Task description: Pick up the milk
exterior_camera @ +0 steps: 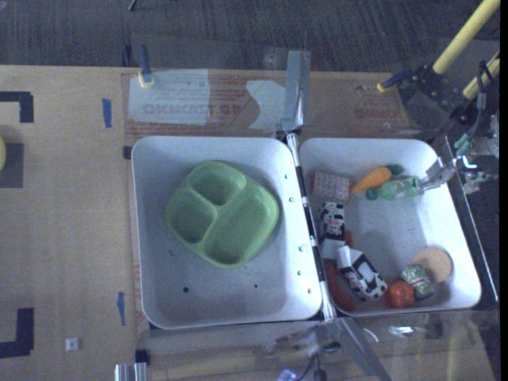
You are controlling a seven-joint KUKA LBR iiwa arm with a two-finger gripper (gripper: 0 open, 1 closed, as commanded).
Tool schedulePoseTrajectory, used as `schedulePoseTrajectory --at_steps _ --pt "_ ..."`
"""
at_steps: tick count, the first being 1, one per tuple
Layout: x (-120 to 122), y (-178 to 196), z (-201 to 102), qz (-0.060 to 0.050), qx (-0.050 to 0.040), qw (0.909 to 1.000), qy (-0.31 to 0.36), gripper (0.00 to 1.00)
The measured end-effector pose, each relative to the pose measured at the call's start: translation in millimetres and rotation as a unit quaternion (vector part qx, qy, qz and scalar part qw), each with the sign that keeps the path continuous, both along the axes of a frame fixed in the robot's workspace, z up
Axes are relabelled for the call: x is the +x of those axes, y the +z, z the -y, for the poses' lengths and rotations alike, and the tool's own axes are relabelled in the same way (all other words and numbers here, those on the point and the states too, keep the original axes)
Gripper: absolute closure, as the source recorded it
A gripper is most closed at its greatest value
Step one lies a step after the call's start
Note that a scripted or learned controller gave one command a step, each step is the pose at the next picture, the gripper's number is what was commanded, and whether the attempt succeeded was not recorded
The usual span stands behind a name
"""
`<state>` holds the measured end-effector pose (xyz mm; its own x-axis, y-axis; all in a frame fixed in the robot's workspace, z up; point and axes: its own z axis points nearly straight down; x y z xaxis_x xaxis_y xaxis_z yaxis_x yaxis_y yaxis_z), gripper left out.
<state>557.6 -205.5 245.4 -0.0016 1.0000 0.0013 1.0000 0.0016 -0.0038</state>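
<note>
The milk (361,274), a cow-patterned carton, lies on its side by the near-left corner of the right bin (444,213), long axis slanting toward the tomato (399,294), while the gripper (468,165) sits at the bin's far-right rim, grip unreadable.

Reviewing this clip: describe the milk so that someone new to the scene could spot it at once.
Look in the right bin, along its left wall near the front corner. The milk carton lies tipped over there, beside a red item. Its white body with black cow patches and gabled top set it apart; a similar cow-patterned item sits further back, but it is smaller and stands by the pink block.
</note>
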Motion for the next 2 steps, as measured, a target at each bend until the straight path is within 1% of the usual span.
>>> schedulePoseTrajectory --at_steps 1,2 --pt "-57.0 -137.6 11.9 0.0 0.0028 0.9936 0.113 0.0" --pt "-33.9 -131.3 -36.1 0.003 -0.0004 0.9735 0.229 0.0"
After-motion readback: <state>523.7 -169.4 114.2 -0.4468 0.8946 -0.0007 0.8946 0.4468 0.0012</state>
